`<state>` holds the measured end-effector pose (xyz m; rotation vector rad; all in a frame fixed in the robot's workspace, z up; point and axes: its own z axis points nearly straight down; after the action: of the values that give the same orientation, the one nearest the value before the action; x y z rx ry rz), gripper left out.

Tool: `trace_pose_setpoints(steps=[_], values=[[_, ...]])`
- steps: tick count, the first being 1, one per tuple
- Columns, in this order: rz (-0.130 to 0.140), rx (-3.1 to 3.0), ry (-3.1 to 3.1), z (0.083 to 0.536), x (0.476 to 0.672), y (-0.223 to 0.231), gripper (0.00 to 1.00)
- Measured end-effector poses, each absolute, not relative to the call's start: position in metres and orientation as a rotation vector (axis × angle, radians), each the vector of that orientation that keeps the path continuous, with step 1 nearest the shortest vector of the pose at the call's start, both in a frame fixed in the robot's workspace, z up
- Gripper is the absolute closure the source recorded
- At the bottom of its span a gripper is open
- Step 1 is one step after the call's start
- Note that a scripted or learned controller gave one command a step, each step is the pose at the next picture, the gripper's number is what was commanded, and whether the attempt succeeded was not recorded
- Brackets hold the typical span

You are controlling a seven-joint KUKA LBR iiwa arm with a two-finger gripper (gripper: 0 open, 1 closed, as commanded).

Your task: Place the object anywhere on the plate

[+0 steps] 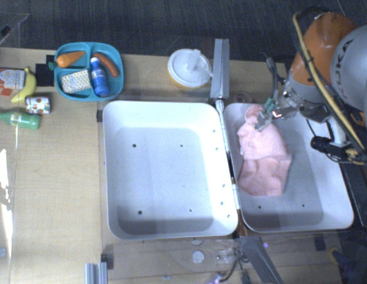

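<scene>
In the camera view, the soft pink crumpled cloth [263,157] lies in the right shallow white bin [325,215]. The claw [267,117] is at the cloth's upper end, and I cannot tell its state. The left shallow white bin [166,218] stands just beside.

The end effector [267,118] fingertips blur against the pink cloth [263,155] (grip state unreadable).

Crumpled pink cloth [263,157] in right bin [325,212]
</scene>
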<state>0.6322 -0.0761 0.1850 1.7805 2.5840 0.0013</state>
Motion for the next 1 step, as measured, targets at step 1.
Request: trace_pose_setpoints(steps=[1], values=[[0.004,1.769,2.591,0.2255,0.6338,-0.0742,1.0]])
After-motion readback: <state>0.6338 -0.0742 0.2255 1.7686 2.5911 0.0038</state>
